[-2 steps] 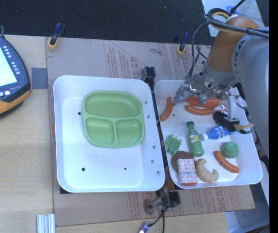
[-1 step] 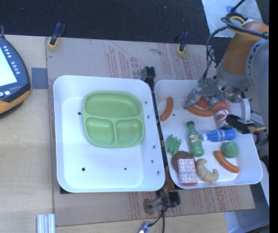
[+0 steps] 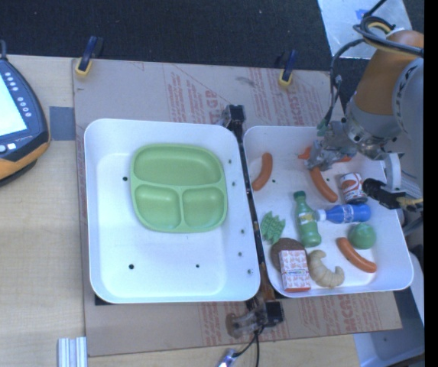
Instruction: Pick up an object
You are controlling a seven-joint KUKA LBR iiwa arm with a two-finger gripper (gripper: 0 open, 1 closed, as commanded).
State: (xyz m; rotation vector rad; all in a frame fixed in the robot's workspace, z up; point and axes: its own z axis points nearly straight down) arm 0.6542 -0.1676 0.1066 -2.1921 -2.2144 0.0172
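Note:
My gripper (image 3: 323,157) hangs over the far part of the right bin (image 3: 390,281), just above one end of an orange sausage (image 3: 325,185). A small orange piece (image 3: 304,154) lies by its left side. Close by are a small can (image 3: 350,186), a blue bottle (image 3: 346,214) lying flat, a green bottle (image 3: 306,219) and a green ball (image 3: 362,235). Another sausage (image 3: 261,171) lies near the bin's left wall. I see nothing lifted off the bin floor.
The left bin (image 3: 104,205) holds a green divided plate (image 3: 179,187). Near the right bin's front lie a third sausage (image 3: 355,254), a croissant (image 3: 326,269), a red-and-white box (image 3: 294,271) and a green leafy piece (image 3: 272,225). A tablet pendant (image 3: 4,121) sits far left.

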